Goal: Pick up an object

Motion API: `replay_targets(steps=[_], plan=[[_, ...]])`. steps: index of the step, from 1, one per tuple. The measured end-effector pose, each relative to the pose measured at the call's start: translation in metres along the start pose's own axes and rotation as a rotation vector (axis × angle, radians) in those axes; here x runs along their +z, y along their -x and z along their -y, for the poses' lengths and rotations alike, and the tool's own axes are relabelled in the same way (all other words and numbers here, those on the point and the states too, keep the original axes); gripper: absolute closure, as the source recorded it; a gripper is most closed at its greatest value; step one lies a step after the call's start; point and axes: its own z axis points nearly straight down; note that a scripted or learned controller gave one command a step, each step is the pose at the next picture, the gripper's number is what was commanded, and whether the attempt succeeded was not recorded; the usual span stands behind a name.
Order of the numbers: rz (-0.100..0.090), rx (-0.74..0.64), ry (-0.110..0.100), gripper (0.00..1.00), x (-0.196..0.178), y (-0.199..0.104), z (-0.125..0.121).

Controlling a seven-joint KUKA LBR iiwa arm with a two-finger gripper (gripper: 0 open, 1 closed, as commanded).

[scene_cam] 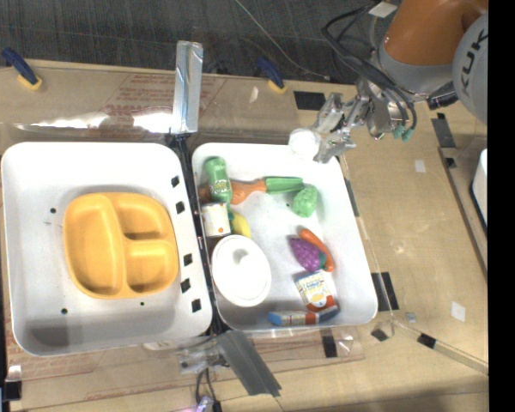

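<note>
Arm: it reaches in from the right, its orange band at the far right, so the wrist hangs over the far right corner of the right bin [354, 230]
Gripper [326, 140]: it sits just above that bin's far rim; its metal fingers point down and left, and a small white round object [302, 142] sits right at the tips
Pincer state: I cannot tell whether it is apart or together, nor whether the white object is really clamped or merely lies against the rim beside the tips
Task's thing: no single target is named; the nearest candidate is that white round object at the far right corner, touching or just beside the fingertips
Right bin contents: a green bottle [217, 179] at the far left, an orange and green carrot toy [270, 184] across the far part, a green lump [305, 200] to its right, a white bowl [239, 269] near the middle, purple grapes [306, 252], and a small carton [315, 289] near the front
Why so crowded: the loose toys are heaped in one bin, presumably as the stock to pick from
Left bin [17, 230]: it holds a yellow divided tray [120, 243], lying flat in the middle, well apart from the gripper
Judgement: the grasp looks to be at the corner, where the wall may hinder a clean grip
</note>
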Motion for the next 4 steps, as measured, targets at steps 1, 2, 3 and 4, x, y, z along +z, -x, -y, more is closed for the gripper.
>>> replay_targets(steps=[1, 2, 3, 4], plan=[[0.005, -0.003, -0.002, 1.00, -0.012, 0.001, 0.000], [0.009, -0.005, -0.004, 1.00, -0.023, 0.002, -0.001], [-0.004, 0.046, 0.003, 1.00, 0.022, -0.045, -0.091], [0.002, 0.209, -0.001, 1.00, -0.004, -0.015, -0.072]])
